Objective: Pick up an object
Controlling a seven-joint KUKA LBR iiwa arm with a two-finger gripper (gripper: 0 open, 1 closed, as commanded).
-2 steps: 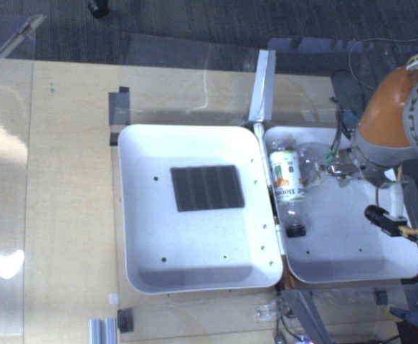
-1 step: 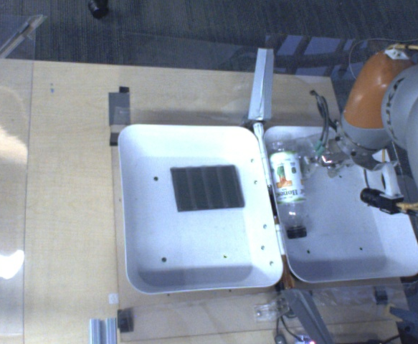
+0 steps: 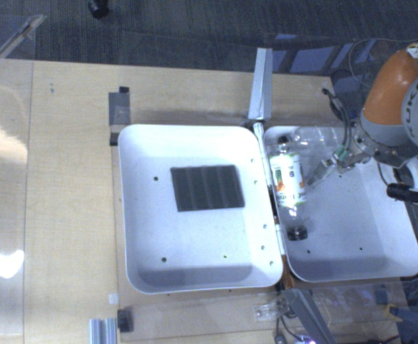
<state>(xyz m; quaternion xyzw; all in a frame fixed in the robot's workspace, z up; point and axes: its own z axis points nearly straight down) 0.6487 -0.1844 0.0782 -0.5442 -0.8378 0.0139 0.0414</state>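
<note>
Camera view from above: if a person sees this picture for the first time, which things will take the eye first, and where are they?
First comes the arm's orange band at the upper right, above the right bin. Next is the dark ribbed rectangle in the middle of the left bin. Then the white bottle with a green and orange label, lying along the right bin's left wall, with a small black piece just below it.

A bottle is lying in the right bin against its left wall, while a ridged mat is lying centrally in the left bin.
</note>
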